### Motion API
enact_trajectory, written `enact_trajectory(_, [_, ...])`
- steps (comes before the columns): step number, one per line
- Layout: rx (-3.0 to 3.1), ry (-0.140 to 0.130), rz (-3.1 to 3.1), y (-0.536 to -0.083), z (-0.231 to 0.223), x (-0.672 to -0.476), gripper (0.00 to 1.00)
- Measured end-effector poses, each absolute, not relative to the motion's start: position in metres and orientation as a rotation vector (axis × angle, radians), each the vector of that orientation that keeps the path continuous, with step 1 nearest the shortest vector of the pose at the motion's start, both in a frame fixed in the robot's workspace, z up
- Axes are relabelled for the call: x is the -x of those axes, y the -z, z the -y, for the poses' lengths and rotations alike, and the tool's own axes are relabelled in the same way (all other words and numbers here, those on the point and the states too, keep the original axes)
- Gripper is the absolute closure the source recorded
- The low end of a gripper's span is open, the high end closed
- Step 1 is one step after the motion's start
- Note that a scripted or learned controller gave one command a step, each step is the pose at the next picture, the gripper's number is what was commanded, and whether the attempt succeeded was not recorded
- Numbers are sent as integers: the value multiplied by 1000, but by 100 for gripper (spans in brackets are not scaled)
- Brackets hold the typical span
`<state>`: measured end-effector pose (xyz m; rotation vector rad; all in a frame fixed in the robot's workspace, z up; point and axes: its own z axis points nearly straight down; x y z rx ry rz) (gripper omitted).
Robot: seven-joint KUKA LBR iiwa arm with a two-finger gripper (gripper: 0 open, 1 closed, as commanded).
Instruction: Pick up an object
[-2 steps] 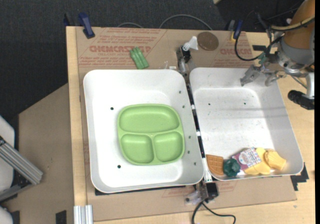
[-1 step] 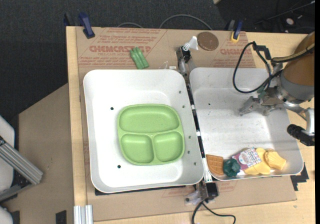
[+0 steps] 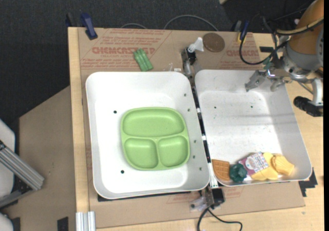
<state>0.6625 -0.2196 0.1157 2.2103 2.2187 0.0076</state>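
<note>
Centrally — smooth, three-compartment green plastic tray [image 3: 154, 138].

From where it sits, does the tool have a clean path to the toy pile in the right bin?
Probably yes. The tool hangs over the far edge of the right bin, and the bare bin floor lies between it and the toy pile. The pile hugs the near wall, which may crowd a grasp.

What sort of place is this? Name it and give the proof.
Likely a robotics lab bench: two white bins clamped side by side on a board, a gripper over the right one, toy items piled in its near corner.
</note>
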Motion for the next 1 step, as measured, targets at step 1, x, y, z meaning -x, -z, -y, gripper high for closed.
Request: enact_trajectory(1, [-2225,-5,-2226,-84,221,-612,0])
